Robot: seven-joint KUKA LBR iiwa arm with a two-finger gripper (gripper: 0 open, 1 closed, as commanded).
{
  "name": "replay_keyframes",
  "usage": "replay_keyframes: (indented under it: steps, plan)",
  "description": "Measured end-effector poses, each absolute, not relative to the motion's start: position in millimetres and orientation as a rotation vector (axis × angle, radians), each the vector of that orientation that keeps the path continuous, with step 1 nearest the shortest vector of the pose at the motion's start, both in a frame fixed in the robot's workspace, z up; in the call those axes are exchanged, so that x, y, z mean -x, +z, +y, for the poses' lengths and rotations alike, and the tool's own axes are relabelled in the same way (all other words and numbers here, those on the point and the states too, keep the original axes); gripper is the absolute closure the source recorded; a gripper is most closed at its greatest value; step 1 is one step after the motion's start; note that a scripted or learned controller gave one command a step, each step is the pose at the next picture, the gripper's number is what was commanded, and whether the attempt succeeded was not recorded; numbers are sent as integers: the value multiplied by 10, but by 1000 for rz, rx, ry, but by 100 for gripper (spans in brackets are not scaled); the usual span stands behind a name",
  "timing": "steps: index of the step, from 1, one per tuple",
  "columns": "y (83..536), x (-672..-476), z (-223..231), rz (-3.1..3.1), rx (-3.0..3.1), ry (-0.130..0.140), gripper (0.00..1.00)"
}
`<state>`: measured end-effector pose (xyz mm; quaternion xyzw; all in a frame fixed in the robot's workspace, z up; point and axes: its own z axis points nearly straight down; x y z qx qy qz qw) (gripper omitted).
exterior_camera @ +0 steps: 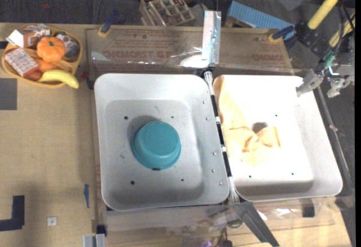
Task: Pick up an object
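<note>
A: Where do we stand on the pick?

B: At the start, we judge. The round teal plastic bowl (157, 144) sits upside down in the middle of the left white bin (113, 93), left of centre in the frame, with nothing touching it. In the right white bin (316, 144) we see pale orange, crumpled pieces (256, 140) near its middle, with a small dark spot beside them; we cannot tell what they are.

A: And the jaws?

B: The gripper (324, 78) hangs at the right edge of the frame, over the upper right corner of the right bin. We cannot tell whether the jaws are released or clenched; nothing shows between them.

A: So the next move?

B: We think it must travel leftward over a chosen thing, then descend.

A: The surface and room?

B: The surface is light wood. A yellow banana (59, 77) and an orange toy pumpkin (51, 48) lie in a basket at upper left; boxes and cables clutter the dark floor along the top.
</note>
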<state>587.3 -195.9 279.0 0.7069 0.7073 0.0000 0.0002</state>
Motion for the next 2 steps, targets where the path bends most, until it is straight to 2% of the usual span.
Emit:
replay_keyframes:
  steps: [1, 2]
  plan:
    - [941, -5483, -1297, 2227, -2212, 3, 0]
    - [896, -5639, -1628, 2261, -2167, 12, 0]
